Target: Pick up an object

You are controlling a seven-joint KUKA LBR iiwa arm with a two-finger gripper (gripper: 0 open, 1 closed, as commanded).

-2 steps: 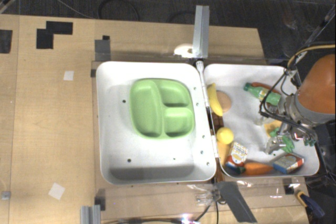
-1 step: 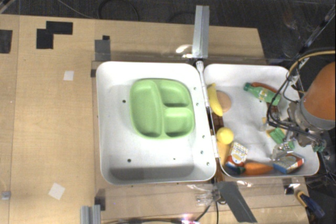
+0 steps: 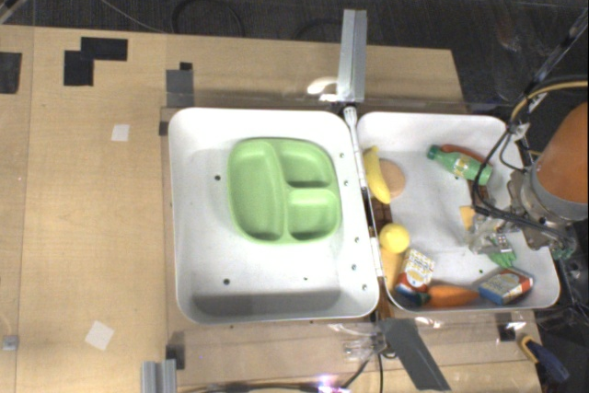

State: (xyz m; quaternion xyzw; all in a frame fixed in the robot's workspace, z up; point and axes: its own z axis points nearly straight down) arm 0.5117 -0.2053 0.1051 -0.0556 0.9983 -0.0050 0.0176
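from the overhead camera view, two white bins sit side by side on the wooden bench. the left bin [image 3: 198, 290] holds a green divided tray [image 3: 281, 189] lying flat near its middle. the right bin [image 3: 414, 129] holds the clutter: a banana [image 3: 375, 175] against the left wall with a tan round thing [image 3: 393, 179] touching it, a lemon [image 3: 394, 239] below, a small printed packet [image 3: 419, 267] near that, a carrot [image 3: 453, 295] along the near wall, a blue and orange box [image 3: 506, 287] at the near right corner, and a green bottle [image 3: 458, 163] towards the far side.

the arm [image 3: 561, 166] comes in from the right, its orange band over the bin's right edge, wrist tipped downward. the gripper [image 3: 492, 237] hangs low over the right part of the bin, among cables and metal parts; whether it is apart or closed i cannot tell, and nothing is visibly caught in it.

the nearest thing looks to be the blue and orange box, just nearer the camera than the gripper, its long axis running roughly left to right with a slight tilt. the carrot lies further left on much the same line. the bottle is on the far side, well apart. i'd judge the box the likeliest target, needing a short shift towards the near wall.
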